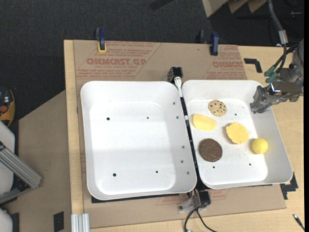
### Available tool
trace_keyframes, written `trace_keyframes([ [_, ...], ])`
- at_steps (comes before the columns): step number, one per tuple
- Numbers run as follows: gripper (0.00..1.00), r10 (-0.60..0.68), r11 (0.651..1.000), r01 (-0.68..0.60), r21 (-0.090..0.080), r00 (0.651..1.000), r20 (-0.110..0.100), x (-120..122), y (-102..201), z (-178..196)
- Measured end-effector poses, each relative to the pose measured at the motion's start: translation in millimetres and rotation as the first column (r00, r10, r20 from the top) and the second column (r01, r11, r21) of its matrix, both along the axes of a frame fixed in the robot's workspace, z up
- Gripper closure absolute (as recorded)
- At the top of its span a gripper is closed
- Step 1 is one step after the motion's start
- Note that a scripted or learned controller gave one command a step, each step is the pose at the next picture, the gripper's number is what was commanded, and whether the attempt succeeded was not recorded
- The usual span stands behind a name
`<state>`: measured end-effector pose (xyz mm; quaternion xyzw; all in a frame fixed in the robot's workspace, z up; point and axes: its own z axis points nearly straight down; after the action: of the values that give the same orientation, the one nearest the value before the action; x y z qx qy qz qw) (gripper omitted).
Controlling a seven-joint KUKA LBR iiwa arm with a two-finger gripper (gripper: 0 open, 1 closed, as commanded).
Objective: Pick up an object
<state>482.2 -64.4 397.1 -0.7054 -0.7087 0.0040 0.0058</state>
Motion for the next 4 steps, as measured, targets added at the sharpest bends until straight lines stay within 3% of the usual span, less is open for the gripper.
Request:
trace_keyframes([
  [1, 1.00, 0.004, 1.000, -0.004, 0.000, 1.000, 0.001, -2, 79, -99],
  [2, 1.00, -0.002, 1.000, 0.002, 0.000, 0.999, 0.036, -1, 85, 98],
  [3, 1.00, -0.022, 1.000, 0.022, -0.009, 1.000, 0.018, -4, -74, 86],
  [4, 1.00, 0.000, 1.000, 0.000, 0.000, 1.000, 0.002, -4, -11, -20],
])
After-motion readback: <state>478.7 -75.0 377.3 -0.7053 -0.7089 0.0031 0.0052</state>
